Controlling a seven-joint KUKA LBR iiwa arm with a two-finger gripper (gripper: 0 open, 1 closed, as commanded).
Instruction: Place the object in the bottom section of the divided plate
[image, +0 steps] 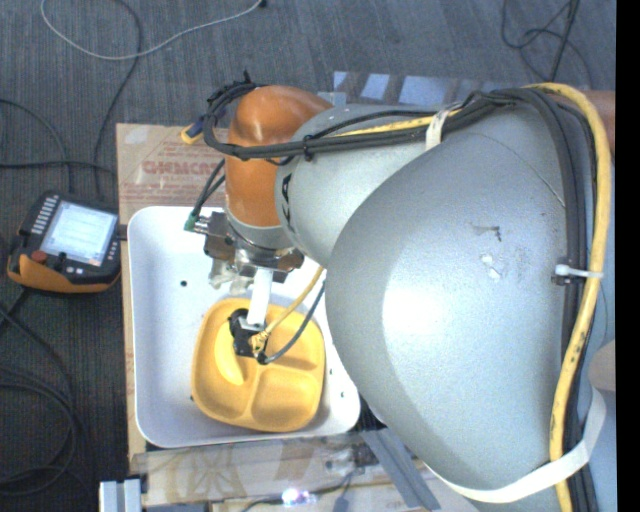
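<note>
Camera view: arm (450, 280) hides bin (160, 300) beside pendant (68, 243).

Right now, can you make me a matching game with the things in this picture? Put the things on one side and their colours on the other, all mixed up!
Things:
1. Shallow plastic bin
2. Rounded divided plate
3. Handheld controller with a screen on the floor
4. Big rounded arm shell

Colours:
A. Yellow
B. Grey
C. White
D. Black and orange

Pairs: 1-C, 2-A, 3-D, 4-B
</note>
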